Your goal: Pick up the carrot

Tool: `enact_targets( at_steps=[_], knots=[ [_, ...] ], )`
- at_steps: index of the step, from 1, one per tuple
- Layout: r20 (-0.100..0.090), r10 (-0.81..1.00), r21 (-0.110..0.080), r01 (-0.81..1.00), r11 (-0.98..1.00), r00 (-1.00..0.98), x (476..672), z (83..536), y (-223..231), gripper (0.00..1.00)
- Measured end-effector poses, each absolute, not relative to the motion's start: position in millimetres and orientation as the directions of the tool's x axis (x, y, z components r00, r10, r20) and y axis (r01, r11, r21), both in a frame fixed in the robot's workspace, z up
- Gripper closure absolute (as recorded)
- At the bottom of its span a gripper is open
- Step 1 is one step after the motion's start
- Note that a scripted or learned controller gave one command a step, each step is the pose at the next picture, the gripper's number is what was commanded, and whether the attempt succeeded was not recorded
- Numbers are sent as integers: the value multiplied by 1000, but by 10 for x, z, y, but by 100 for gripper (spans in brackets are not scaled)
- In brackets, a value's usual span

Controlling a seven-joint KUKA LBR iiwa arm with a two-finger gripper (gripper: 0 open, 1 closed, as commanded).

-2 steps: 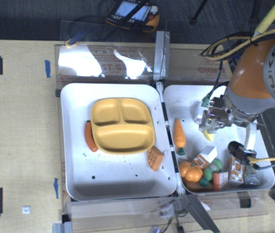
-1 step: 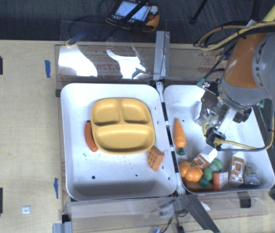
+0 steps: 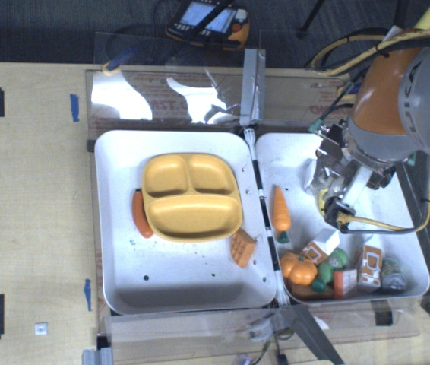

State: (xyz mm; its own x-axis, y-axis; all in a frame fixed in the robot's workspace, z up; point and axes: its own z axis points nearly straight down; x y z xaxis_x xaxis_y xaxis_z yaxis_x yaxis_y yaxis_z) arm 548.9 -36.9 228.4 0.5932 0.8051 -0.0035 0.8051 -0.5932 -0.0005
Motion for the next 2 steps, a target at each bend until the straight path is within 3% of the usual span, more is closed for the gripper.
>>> enact_targets(
  at_steps=[1, 2],
  knots=[
    [-5, 807, 0, 807, -590, 590, 5494, 2376, -357, 100],
    [-2, 818, -6, 818, -575, 575, 5365, 2186, -199, 100]
  ],
)
